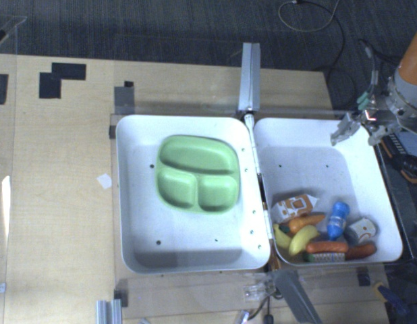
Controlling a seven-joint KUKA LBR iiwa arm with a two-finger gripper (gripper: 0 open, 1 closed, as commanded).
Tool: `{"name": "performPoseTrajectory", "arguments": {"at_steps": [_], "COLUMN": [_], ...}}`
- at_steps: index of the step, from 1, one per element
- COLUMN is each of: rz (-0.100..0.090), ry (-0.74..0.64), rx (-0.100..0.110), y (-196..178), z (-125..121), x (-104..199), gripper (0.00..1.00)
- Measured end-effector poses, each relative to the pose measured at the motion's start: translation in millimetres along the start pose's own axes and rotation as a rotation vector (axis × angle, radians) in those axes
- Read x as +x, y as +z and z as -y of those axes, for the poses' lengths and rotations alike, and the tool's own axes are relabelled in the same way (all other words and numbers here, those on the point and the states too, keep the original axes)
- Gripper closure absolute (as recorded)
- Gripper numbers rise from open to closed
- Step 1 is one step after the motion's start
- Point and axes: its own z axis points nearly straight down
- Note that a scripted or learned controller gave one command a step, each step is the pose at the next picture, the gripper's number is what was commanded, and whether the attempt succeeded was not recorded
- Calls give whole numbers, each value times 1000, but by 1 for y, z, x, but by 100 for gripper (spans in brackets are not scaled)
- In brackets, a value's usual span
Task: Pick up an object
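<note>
The stuff to grab is all piled in the near corner of the right bin: a banana lying at the front of the heap, a blue bottle a bit further right, an orange carrot-looking piece behind the banana, a small printed carton at the back left of the pile, a red sausage-shaped thing along the front wall, and a little grey item on the right. They're all touching or overlapping, so if it were me I'd go for whatever sticks out most, probably the banana or the bottle, since both sit on top and have some room on their sides. Coming straight down with the fingers across the narrow width looks like the safest bet; anything hugging the bin wall seems likely to make a finger clip the rim. The left bin has just 1 thing in it, a green divided tray with 3 compartments, too wide and flat to pinch easily, I reckon. The end effector hangs above the far right corner of the right bin, well apart from the pile, with the arm coming in from the right. Fingers look spread apart with nothing between them. Both bins sit on a light wood desk.
</note>
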Motion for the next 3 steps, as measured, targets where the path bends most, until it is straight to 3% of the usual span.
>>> {"name": "performPoseTrajectory", "arguments": {"at_steps": [1,2,3], "rz": [0,0,4], "ry": [-1,-128,-130], "rx": [0,-1,-12], "y": [65,170,158], "z": [69,108,103], "x": [-39,-48,-48], "gripper": [0,0,100]}}
